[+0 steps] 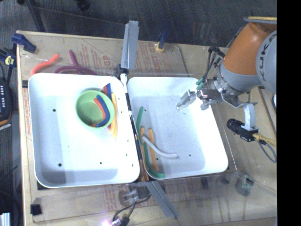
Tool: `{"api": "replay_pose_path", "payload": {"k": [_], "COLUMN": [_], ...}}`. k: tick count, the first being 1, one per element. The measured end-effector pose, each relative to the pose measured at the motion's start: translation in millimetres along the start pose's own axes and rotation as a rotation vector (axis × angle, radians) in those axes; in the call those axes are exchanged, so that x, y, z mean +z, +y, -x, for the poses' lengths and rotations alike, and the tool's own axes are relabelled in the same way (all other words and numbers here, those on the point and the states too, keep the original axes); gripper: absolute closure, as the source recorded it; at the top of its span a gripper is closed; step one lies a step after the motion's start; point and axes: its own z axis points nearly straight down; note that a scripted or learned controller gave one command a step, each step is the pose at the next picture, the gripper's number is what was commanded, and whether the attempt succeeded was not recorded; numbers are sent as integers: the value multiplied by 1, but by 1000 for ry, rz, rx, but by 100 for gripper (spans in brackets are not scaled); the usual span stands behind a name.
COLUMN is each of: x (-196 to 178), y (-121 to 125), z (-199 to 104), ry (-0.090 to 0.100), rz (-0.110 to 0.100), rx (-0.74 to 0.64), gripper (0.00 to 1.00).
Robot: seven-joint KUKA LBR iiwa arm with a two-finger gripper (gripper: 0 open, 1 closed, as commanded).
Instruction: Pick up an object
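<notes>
Tool (194,99): above right bin (207,149), fingers parted, nothing between them
Left bin (51,145): green bowl (94,108)
Right bin: green tube (142,140); grey tube (160,149)

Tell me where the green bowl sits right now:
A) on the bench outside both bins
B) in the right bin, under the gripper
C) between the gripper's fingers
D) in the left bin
D: the green bowl lies in the left bin, far from the gripper, which hangs over the right bin.

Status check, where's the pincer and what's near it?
Pincer over right bin, upper part. Nothing between fingers. Green, white and orange strips lie lower left, apart. Path clear.
</notes>
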Motion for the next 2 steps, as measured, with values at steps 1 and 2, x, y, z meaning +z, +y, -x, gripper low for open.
{"api": "replay_pose_path", "payload": {"k": [1, 2], "x": [55, 153], "y": [11, -12], "z": [-68, -87], "ry": [-1, -19], "rz": [0, 15], "rx": [52, -34], "gripper": [0, 0]}}
